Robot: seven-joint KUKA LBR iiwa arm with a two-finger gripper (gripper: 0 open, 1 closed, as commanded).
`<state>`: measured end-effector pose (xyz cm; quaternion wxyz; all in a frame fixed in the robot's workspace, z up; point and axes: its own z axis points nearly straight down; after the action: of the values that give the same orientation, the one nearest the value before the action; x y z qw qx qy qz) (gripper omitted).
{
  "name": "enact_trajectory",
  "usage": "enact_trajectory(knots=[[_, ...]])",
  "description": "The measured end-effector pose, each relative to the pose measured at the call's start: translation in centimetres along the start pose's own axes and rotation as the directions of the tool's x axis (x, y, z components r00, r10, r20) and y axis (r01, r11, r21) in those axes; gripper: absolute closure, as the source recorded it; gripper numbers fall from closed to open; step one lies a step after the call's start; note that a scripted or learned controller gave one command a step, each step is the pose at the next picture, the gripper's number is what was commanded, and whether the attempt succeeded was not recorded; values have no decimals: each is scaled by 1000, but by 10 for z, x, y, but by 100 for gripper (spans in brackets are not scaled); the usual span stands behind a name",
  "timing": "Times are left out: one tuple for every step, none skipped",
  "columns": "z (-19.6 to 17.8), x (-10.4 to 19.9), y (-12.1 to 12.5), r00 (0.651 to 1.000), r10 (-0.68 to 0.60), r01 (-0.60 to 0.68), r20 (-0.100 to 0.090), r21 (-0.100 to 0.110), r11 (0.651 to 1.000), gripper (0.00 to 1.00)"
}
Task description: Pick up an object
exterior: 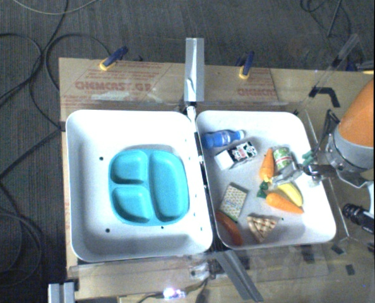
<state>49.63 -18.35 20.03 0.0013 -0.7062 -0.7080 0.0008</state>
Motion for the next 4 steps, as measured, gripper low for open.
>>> enact_trajectory(knots=[[112, -2, 67, 988, 152, -152, 3, -11, 988, 0], [111, 72, 67, 974, 228, -228, -1, -12, 974, 0], [111, 20, 104, 987, 163, -163, -5, 4, 987, 0], [101, 19, 105, 987, 162, -162, 0, 1, 987, 100]])
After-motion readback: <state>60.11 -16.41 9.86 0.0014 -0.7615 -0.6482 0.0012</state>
